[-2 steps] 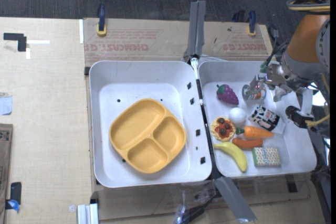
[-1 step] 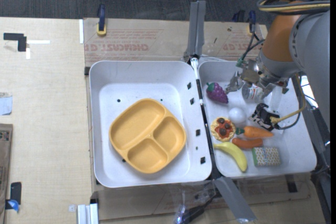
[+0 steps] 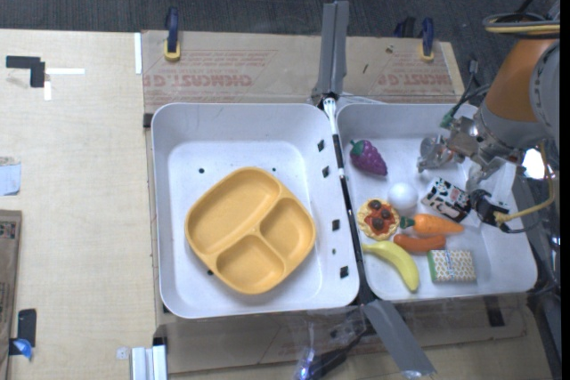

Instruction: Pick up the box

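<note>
Hand, grip state unclear, hovers just above the box, whose long axis runs upper-left to lower-right.

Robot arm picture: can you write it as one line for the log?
gripper: above right bin, holding nothing seen | box: lying in right bin beside banana | yellow tray: left bin

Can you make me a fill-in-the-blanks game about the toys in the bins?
1. The yellow plate has ____ compartments.
2. The plate lies in the ____ bin.
3. The curved yellow fruit near the right bin's front edge is a ____.
4. The grapes are colored ____.

Missing words: three; left; banana; purple
</note>
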`<state>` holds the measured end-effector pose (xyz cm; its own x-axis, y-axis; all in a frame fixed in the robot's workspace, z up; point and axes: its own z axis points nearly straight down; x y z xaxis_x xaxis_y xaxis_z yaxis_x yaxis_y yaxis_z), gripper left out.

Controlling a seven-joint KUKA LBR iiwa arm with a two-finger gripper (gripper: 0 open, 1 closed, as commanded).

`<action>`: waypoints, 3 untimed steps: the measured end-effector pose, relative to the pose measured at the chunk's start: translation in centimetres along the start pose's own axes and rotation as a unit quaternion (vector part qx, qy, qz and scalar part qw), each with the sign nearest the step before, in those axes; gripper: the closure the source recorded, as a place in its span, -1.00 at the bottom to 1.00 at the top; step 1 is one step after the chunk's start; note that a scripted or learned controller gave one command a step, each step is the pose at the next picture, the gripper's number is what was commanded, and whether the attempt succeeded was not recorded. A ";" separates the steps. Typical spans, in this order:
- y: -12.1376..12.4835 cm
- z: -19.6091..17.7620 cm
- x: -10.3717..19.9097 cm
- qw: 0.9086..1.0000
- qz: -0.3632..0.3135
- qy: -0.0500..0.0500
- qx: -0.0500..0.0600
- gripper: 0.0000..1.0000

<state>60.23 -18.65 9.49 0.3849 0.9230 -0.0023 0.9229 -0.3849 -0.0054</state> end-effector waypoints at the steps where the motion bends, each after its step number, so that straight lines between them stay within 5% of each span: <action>1: 4.8 0.3 0.5 1.000 -0.029 0.004 0.005 -1.00; 2: 5.1 -0.8 0.5 1.000 -0.030 0.001 -0.003 1.00; 3: -1.7 -9.2 1.8 1.000 -0.024 0.000 -0.001 1.00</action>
<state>59.38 -16.29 18.75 0.3404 0.9403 -0.0015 0.9403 -0.3404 -0.0038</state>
